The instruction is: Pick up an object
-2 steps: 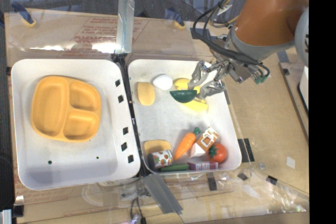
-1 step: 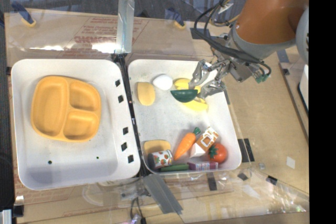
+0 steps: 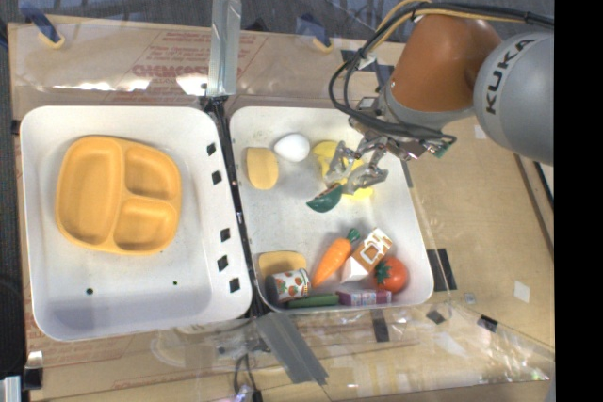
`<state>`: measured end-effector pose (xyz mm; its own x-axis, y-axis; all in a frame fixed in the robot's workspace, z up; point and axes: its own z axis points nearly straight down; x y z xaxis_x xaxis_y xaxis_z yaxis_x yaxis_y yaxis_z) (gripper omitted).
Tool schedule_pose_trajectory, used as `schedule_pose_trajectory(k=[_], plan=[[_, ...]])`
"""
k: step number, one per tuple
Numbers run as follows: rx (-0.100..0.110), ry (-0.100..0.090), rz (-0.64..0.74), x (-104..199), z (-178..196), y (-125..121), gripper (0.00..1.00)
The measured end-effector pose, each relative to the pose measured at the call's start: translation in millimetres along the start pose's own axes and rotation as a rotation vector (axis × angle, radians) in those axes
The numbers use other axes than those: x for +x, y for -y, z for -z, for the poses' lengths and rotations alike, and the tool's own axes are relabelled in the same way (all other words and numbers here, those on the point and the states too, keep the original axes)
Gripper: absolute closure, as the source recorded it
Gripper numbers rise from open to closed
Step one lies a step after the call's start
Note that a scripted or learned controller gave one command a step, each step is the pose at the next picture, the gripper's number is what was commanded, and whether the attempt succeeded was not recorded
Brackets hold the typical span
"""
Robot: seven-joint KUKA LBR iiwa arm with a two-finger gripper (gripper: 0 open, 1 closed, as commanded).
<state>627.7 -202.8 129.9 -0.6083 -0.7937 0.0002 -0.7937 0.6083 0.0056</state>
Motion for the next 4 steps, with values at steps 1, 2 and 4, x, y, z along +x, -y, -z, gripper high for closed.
schedule_pose_trajectory(k=[1, 2, 4], plan=[[0.014, 0.007, -0.158, -40.6, 102.4, -56.3, 1.00], [0.007, 0.004, -0.089, -105.9, 110.6, -43.4, 1.00], [0.013, 0.006, -0.070, -72.9, 190.5, -17.8, 1.00]])
